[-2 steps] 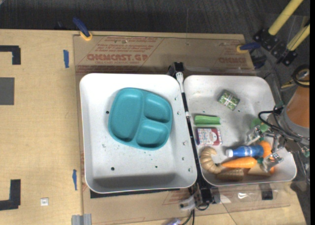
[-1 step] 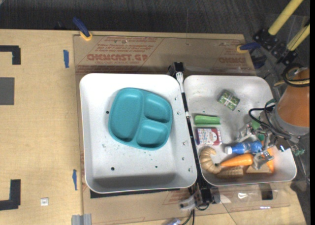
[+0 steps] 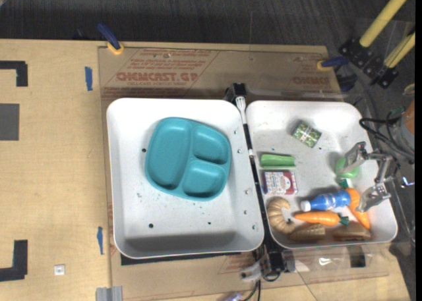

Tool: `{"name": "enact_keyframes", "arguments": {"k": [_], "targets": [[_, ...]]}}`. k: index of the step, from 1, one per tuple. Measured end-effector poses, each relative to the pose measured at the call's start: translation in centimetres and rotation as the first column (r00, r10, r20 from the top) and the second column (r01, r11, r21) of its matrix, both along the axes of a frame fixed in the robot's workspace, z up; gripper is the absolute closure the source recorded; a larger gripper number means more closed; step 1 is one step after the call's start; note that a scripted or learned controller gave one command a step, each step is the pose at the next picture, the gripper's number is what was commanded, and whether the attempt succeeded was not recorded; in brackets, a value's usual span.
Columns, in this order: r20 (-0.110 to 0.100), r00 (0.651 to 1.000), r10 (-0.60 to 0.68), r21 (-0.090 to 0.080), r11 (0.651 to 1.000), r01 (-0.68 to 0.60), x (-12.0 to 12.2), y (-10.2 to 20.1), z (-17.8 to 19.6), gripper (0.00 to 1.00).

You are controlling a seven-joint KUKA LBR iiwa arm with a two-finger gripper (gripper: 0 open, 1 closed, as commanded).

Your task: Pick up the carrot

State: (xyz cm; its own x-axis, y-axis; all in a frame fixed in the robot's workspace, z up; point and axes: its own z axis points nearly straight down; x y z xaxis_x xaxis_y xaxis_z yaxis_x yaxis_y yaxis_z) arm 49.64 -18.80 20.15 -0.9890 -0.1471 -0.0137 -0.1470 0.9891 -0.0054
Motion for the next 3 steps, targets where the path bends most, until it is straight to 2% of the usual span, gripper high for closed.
{"name": "enact_keyframes", "arguments": {"k": [1, 2, 3], "targets": [[-0.006, 0.998, 0.068, 0.003, 0.998, -0.068, -0.4, 1.5, -10.6, 0.00], [0.003, 0.964, 0.267, 0.003, 0.964, -0.267, -0.3, -1.3, -11.2, 0.00], [0.016, 0.963, 0.269, -0.002, 0.963, -0.269, 0.2, -1.1, -9.8, 1.00]]}}
